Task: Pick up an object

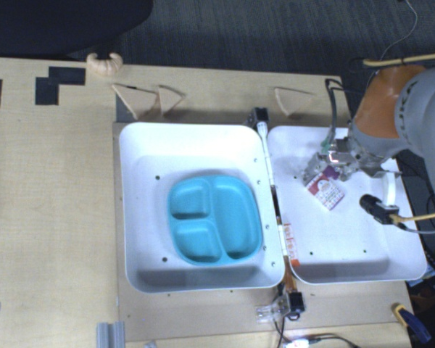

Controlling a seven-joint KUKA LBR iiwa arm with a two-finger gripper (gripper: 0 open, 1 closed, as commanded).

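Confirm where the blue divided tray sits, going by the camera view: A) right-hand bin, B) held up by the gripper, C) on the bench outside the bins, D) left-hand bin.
D: the blue divided tray lies flat in the middle of the left-hand bin, while the right-hand bin has a small red-and-white packet just below the gripper.

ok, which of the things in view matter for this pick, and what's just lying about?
Job in hand:
- gripper, over the right bin
- small red-and-white packet, right by the gripper and the likely target

Lying about:
- blue divided tray, in the left bin, away from the arm
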